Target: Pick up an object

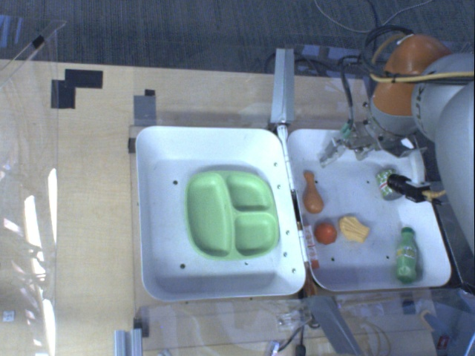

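Camera view: the arm [438, 87] hovers over the right bin [371, 273], gripper [347, 145] spread open, gripping nothing; reaching is the step, I'd say. The left bin [156, 162] holds a smooth green divided tray [231, 213]. Candidates below: glossy green bottle [406, 256], orange drumstick [313, 192], ridged yellow piece [354, 229], round tomato [325, 233]. Next: descend squarely over one.

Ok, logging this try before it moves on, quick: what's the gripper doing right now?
Gripper: open, holding nothing, fingers spread over the bare top-left corner of the right bin.
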You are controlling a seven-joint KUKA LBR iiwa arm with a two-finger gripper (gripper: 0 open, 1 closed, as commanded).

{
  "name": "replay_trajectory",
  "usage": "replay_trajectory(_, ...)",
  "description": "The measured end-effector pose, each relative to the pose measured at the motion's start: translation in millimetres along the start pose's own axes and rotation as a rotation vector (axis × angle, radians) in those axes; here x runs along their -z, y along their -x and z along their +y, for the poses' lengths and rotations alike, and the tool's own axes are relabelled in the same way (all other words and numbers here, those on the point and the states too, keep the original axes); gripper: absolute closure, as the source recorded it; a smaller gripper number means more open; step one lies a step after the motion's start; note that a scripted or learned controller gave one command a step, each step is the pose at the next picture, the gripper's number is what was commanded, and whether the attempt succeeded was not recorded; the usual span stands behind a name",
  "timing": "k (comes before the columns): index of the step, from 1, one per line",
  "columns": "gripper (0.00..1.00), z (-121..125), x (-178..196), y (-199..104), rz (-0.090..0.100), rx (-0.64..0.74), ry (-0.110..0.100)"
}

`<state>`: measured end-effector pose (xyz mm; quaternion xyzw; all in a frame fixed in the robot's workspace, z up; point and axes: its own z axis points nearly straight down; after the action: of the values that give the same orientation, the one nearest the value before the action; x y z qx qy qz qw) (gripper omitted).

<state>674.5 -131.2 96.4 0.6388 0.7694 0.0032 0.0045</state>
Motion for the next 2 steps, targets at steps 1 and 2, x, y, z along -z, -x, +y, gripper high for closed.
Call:
replay_trajectory(1,0.0,-28,52,68,0.0,-0.082,-0.007)
replay_trajectory(2,0.0,-76,-5,60,0.002,-0.113,-0.008)
